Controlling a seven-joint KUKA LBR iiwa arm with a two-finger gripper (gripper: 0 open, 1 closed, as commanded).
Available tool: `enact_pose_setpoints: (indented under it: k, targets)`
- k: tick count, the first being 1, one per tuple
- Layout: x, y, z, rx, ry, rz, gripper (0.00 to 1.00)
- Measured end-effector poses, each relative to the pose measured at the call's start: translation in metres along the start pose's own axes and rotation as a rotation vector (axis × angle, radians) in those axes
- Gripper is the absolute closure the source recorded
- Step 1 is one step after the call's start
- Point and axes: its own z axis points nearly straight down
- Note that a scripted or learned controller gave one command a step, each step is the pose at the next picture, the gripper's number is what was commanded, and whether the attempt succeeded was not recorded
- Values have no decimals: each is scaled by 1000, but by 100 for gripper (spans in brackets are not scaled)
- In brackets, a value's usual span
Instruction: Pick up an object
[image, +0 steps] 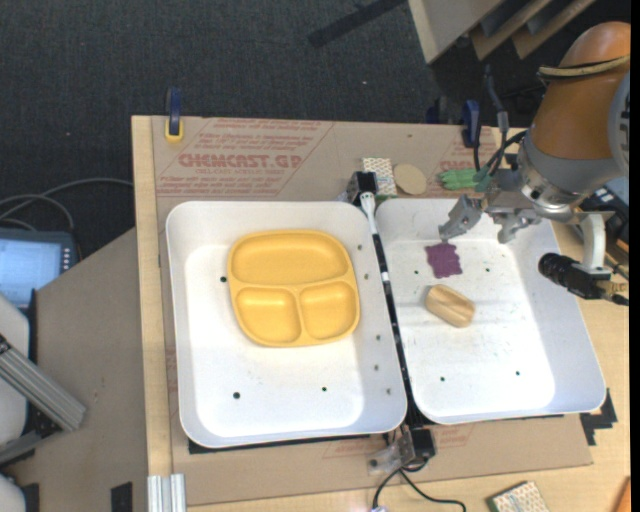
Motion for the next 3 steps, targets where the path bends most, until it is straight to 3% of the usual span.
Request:
enact_pose_setpoints:
  k: [1, 2, 3]
  targets:
    - [-15, 26, 144, 6, 1, 0, 0]
    - [-15, 27, 126, -3, -1, 1, 100]
    - [-15, 27, 127, -2, -1, 2, 0]
